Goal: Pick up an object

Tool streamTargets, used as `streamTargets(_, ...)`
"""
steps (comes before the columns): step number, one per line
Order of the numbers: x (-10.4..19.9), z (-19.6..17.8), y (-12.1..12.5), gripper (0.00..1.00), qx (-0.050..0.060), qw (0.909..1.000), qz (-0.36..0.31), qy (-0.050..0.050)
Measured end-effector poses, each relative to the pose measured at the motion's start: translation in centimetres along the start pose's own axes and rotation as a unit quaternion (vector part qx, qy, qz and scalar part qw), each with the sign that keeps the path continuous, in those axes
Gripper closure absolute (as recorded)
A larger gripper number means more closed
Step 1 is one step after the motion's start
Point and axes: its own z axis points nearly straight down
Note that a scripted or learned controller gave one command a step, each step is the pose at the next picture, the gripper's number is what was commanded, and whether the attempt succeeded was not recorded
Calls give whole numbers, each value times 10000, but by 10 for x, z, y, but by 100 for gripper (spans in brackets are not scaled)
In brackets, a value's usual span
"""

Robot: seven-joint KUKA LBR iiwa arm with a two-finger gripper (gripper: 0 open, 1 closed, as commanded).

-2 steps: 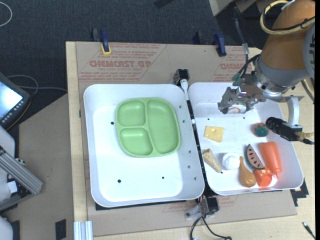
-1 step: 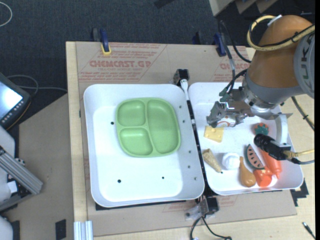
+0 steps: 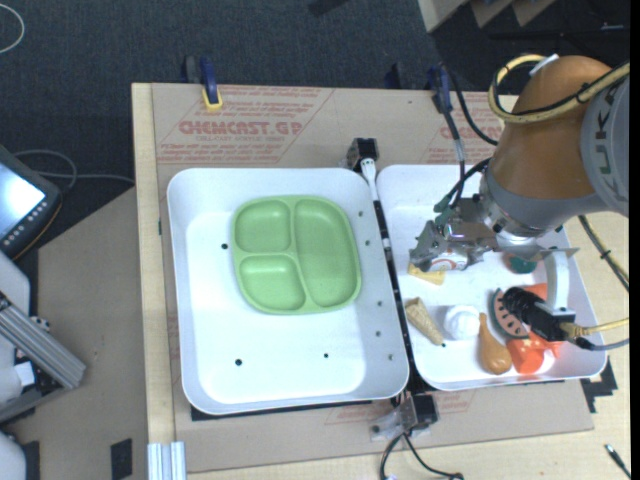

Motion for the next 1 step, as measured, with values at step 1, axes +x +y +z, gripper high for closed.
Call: streamTargets(1,-3,-1,-5,100,-4,10000,-5,2)
